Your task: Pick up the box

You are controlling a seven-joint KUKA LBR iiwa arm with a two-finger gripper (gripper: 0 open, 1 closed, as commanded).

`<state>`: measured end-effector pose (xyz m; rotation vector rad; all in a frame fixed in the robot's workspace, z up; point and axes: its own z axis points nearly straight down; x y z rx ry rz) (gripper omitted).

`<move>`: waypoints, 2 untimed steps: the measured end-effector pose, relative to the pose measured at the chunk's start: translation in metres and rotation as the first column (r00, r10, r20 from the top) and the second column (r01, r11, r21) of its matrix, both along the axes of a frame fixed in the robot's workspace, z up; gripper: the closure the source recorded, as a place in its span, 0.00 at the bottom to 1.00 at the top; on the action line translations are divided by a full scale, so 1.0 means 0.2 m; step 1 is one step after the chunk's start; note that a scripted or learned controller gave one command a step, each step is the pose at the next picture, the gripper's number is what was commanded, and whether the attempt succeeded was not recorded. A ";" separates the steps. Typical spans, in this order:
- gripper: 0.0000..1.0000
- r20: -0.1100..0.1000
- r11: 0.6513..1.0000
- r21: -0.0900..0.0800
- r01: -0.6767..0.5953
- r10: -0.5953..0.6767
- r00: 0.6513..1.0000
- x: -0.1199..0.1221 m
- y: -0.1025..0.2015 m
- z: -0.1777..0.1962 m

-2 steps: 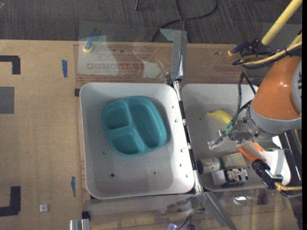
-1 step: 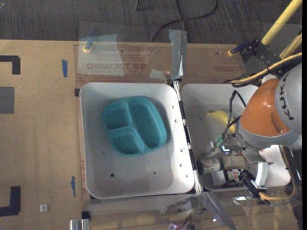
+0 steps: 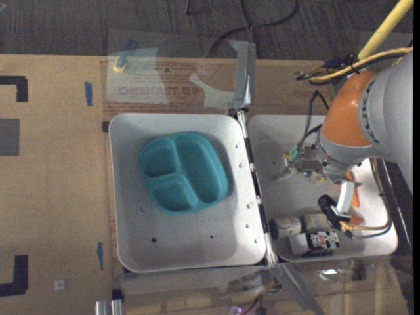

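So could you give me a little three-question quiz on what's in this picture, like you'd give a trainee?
1. True or false: the teal divided plate lies in the left bin.
2. Which bin is the arm over? A) left B) right
3. Fill in: the small items in the right bin lie along its ___ edge in this view.

Key: 1 true; 2 B; 3 bottom.
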<state>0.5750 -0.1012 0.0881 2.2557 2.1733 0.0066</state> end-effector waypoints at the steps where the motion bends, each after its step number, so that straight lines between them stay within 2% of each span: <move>1: 0.00 -0.005 1.000 0.001 0.007 -0.007 1.000 0.29 -0.13 -0.01; 2: 0.00 -0.004 0.999 0.003 0.033 -0.033 0.999 -0.14 0.02 0.00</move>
